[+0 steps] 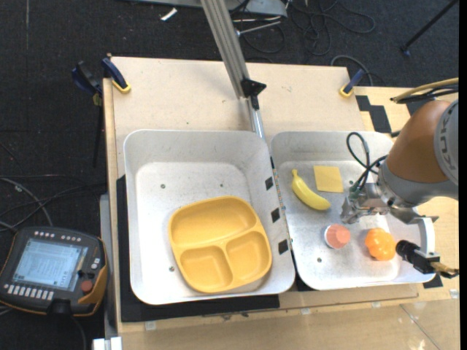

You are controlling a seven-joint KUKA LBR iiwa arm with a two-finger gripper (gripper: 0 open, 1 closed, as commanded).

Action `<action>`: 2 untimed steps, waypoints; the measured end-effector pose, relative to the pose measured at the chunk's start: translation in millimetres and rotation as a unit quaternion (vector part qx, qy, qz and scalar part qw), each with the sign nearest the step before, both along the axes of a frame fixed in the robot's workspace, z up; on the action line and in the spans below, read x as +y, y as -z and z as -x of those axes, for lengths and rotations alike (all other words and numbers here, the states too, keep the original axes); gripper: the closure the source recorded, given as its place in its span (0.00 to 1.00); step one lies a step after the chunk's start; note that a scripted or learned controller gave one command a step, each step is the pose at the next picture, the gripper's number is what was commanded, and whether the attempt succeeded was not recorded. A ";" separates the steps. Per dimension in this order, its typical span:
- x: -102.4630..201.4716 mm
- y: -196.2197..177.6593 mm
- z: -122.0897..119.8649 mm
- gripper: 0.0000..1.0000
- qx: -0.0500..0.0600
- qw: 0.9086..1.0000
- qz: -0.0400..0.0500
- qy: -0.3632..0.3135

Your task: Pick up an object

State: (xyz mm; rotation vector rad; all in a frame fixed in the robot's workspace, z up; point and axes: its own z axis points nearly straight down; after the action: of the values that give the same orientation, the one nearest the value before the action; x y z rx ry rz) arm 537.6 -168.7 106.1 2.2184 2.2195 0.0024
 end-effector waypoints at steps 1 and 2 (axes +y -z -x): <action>-8.5 -60.0 -1.5 1.00 -0.001 1.000 0.001 -0.001; -13.3 -123.0 -5.3 1.00 -0.002 1.000 0.001 -0.001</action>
State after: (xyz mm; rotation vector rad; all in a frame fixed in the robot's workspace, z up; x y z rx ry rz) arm 542.9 -182.0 229.1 2.2131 2.2192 0.0050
